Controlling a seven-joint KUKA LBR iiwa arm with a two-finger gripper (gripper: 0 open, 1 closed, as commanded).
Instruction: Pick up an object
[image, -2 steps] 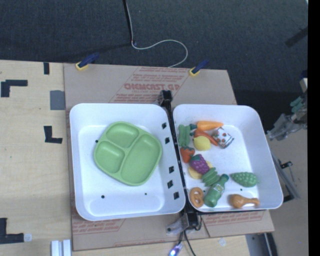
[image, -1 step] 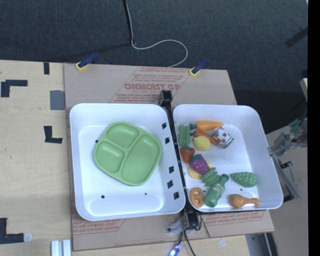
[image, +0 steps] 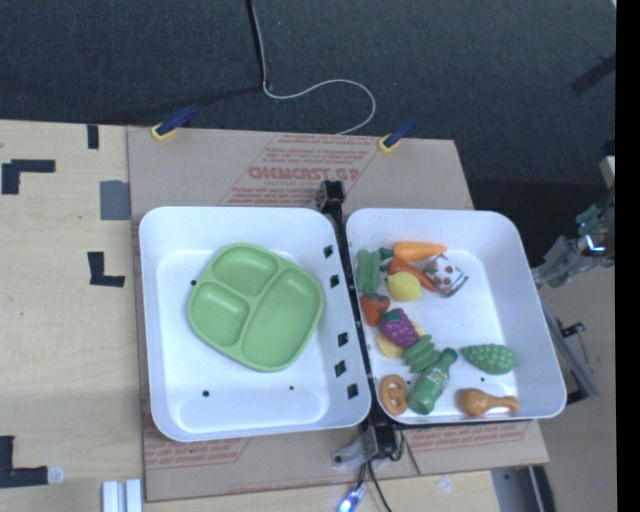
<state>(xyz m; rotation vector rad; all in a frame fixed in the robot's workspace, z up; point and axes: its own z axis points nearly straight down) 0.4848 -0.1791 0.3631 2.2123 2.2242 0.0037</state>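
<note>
the left bin holds a green divided plate, and the right bin holds a heap of toy food: a carrot, a lemon, purple grapes, a green bottle, a pretzel and a drumstick. part of the arm sits at the right edge beyond the right bin, well apart from the food, and i cannot tell the state of its claw.

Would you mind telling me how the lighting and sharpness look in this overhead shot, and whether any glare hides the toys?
In the camera view, lighting is soft and even, with only faint shadows along the bin walls. The white bin floors are bright, but no glare hides the toy food or the green plate. The picture is slightly soft overall, and the small toys lack fine detail.
</note>
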